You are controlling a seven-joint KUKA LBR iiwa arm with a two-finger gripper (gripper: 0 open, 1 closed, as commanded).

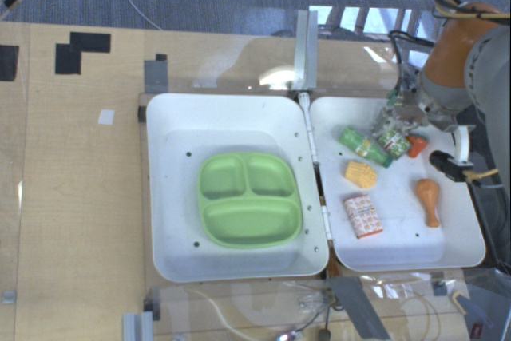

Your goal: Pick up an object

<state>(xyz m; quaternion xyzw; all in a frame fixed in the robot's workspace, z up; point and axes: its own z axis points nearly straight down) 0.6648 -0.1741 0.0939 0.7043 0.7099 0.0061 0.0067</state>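
Note:
The right bin holds several small items. A green packet lies at its upper middle, with a green-and-white can just to its right and a small red piece beyond that. Below them are a yellow corn piece, a red-and-white box and an orange drumstick. My gripper hangs low over the bin's upper part, right above the can and close to the green packet's end. The wrist hides where the gripper meets the can.
A green divided plate lies in the left bin. A metal post stands at the back between the bins. The arm's orange band hangs over the right bin's far right corner.

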